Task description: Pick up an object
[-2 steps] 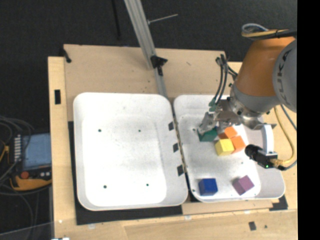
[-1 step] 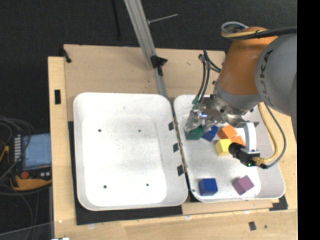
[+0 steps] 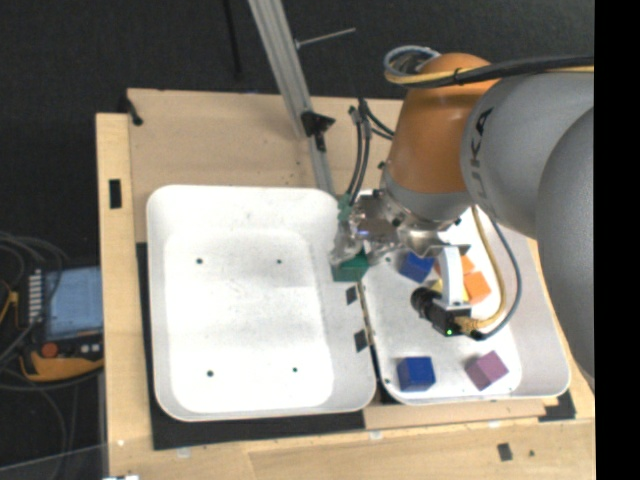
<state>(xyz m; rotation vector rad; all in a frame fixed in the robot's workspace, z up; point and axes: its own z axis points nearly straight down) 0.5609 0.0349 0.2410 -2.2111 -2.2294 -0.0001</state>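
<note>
The end effector (image 3: 352,253) hangs over the bins' shared edge, seemingly gripping a green block (image 3: 350,265); lifting looks underway, though the grip is unclear.

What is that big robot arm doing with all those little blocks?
The robot arm is trying to pick something out of the right bin. Its gripper hangs over the edge between the two bins, with a small green block right at its tip; whether it really grips the block is hard to see. A blue block, a purple block and an orange block lie in the right bin. The left bin sits beside it.
</note>
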